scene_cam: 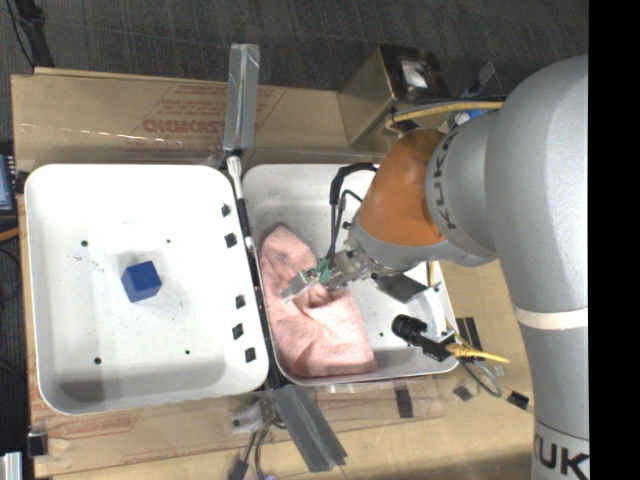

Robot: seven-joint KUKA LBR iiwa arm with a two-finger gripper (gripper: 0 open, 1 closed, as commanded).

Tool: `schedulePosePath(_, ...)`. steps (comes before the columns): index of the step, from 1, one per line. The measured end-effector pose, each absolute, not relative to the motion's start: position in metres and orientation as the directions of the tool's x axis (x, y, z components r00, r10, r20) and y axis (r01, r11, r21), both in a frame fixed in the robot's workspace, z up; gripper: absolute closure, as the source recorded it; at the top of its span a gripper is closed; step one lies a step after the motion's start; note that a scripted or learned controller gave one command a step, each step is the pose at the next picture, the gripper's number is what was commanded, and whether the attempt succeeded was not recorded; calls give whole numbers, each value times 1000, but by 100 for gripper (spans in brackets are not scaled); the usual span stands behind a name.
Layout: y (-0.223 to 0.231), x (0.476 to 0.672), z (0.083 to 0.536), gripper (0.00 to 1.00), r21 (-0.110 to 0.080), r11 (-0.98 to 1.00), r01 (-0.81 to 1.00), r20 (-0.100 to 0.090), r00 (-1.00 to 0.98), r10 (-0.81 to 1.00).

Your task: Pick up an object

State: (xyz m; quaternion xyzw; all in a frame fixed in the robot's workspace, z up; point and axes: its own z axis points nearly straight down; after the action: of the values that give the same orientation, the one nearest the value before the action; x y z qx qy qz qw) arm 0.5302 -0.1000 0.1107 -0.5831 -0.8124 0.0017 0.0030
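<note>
Pink cloth (310,313) crowds right bin (300,183); left bin (60,268) open around blue cube (142,280).

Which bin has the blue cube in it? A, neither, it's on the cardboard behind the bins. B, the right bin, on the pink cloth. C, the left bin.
C: the blue cube sits alone on the floor of the left bin, while the pink cloth lies in the right bin.

We see dark grey carpet (200,18) beyond the bench. Flattened brown cardboard (110,118) lies under the bins, a small box (385,83) behind.
</note>
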Motion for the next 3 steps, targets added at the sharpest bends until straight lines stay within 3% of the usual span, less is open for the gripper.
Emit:
schedulePosePath(1,-98,532,92,0,-3,369,929,3,-369,929)
schedulePosePath(2,-98,532,101,100,-5,373,928,4,-373,928)
schedulePosePath(3,-123,583,131,100,-2,340,940,1,-340,940)
